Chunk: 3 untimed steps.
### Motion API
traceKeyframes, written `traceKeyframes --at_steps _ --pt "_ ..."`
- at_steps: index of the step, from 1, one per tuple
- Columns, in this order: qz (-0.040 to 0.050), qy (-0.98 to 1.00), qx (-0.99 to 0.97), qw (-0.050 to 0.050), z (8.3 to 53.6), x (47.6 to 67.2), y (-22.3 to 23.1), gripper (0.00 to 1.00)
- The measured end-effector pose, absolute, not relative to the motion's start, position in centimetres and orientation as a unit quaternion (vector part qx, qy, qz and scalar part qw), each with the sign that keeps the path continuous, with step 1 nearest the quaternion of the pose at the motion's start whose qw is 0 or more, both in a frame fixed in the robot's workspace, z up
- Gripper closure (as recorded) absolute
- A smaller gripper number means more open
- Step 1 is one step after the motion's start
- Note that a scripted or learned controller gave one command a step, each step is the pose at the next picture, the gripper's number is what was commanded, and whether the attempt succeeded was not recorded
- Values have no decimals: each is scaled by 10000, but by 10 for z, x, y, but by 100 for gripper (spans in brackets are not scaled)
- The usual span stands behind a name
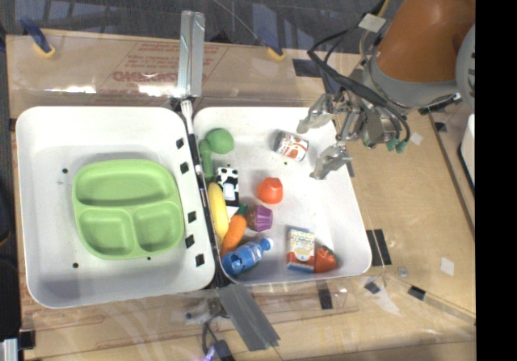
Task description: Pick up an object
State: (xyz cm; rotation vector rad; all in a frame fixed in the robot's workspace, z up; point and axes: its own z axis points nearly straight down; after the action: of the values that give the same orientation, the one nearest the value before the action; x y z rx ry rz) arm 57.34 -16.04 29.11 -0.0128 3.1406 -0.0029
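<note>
Over the right bin's (355, 214) upper right corner: hand (321, 144) with fingers (315, 119) spread apart, nothing between them. Small red-white can (292, 146) lies just left of it. Further out: orange cap (271, 190), banana (217, 209), carrot (234, 232), blue bottle (245, 256), juice carton (300, 247). Left bin (40, 133) holds green divided tray (128, 207).

1. A small red-and-white can (292, 146) lies on its side near the right bin's far wall.
2. An orange-red cup (271, 190) sits mid-bin.
3. A yellow banana (217, 209), an orange carrot (234, 232) and a blue bottle (245, 256) lie along the left wall.
4. A small carton (300, 247) rests near the front.
</note>
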Motion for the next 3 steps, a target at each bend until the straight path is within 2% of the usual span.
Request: traceKeyframes --at_steps 1,2,3 --pt "20 9984 -567 -56 120 595 -149 0" --pt "2 9959 -909 -3 92 559 -124 0" --pt "-6 9954 -956 25 103 562 -122 100"
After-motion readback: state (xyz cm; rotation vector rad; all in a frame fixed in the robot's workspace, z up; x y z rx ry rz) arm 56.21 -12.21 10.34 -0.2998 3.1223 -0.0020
